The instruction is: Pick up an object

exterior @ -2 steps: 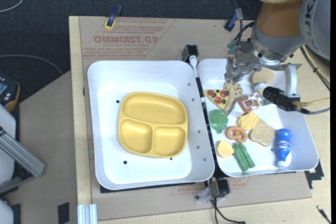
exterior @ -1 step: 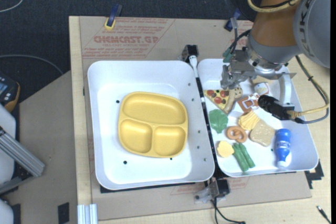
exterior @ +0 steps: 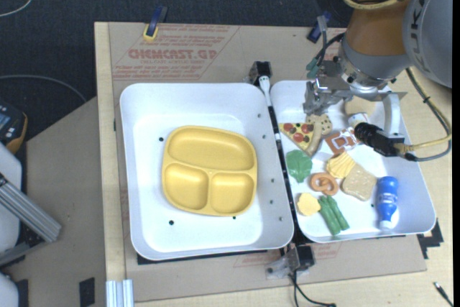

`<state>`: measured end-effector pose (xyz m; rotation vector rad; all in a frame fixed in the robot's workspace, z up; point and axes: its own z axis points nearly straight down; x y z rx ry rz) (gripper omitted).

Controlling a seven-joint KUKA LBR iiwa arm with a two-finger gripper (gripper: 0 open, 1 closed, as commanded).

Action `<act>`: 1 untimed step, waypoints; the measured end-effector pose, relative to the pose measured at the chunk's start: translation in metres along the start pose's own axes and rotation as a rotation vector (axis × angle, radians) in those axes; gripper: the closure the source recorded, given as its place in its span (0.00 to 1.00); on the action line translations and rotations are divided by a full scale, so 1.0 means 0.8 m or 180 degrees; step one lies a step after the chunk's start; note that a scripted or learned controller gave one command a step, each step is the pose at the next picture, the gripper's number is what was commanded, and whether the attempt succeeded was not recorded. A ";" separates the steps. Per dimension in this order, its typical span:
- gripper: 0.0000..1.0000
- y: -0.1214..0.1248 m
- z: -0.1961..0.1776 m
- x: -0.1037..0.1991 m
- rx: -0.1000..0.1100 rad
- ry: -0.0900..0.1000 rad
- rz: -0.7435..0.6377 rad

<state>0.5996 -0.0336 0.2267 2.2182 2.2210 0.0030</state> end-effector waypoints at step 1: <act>1.00 -0.019 -0.007 -0.010 0.0018 0.0005 0.0007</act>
